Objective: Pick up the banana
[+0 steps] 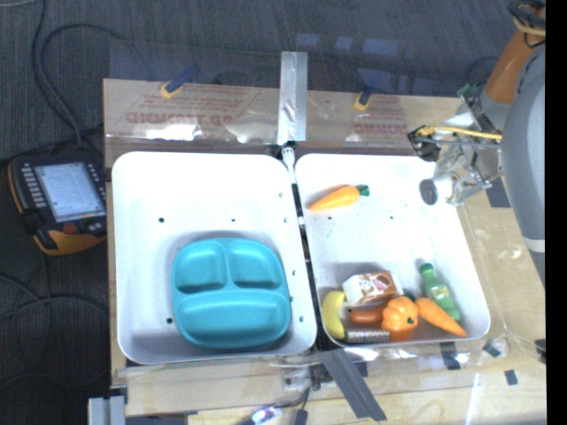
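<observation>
The banana [332, 314] lay in the right bin's [390, 237] near-left corner, touching a small carton [370, 287] and a pumpkin [400, 316]. The pincer [443, 180] hung over that bin's far-right edge, well apart from the banana; whether it was spread could not be told.

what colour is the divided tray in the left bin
Teal blue; the divided tray shows clearly in the camera view.

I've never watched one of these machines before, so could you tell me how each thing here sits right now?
banana: lying in right bin's near left corner, untouched.
carrot: lying alone at that bin's far side.
blue tray: flat in left bin.
bottle: lying down beside a second carrot.
gripper: above right bin's far right edge, holding nothing visible.
</observation>
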Controlling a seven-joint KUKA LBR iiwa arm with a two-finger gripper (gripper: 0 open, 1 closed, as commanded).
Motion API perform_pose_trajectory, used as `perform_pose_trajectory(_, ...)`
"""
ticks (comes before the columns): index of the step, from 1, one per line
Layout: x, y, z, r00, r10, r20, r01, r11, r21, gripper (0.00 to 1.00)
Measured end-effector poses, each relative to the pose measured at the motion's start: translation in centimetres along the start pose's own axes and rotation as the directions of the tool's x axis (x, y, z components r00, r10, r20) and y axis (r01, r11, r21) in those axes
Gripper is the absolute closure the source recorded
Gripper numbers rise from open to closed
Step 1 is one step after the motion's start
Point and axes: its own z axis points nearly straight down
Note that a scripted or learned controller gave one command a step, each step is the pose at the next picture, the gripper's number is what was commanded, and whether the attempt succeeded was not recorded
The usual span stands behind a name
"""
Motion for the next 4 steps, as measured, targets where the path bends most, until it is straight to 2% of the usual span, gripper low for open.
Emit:
perform_pose_trajectory(1,0.0,-0.1,-0.8,1.0,-0.003,0.006,0.003,1.0,-0.001,1.0)
perform_pose_trajectory(2,0.2,-4.0,-0.8,1.0,-0.001,-0.012,0.001,1.0,0.004,1.0)
perform_pose_trajectory(4,0.1,-4.2,-2.4,1.0,-0.007,-0.002,0.007,1.0,0.008,1.0)
